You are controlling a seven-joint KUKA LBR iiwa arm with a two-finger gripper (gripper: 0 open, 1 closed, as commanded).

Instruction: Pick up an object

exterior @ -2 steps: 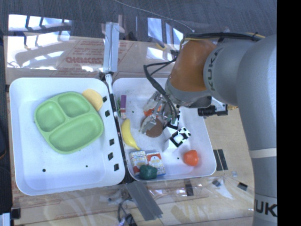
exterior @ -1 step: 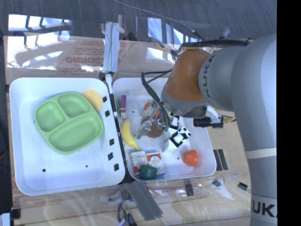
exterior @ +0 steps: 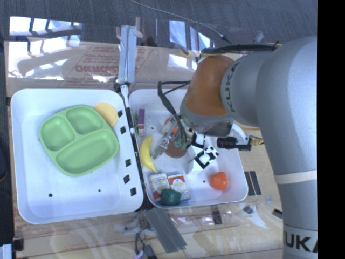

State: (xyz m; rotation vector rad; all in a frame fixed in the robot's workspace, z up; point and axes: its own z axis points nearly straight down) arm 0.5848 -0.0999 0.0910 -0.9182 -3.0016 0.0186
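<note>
Bench (exterior: 81, 233) bearing two white bins (exterior: 32, 198), side by side.

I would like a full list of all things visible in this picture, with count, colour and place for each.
bins: 2, white, side by side on the bench
divided plate: 1, green, left bin
yellow object: 1, beside the plate's upper right rim
banana: 1, yellow, right bin, left side
small carton: 1, white with red, right bin, near front
dark green object: 1, at the carton's front
orange-red object: 1, right bin, front right
arm: 1, grey with orange band, from the right
gripper: 1, above the right bin
</note>
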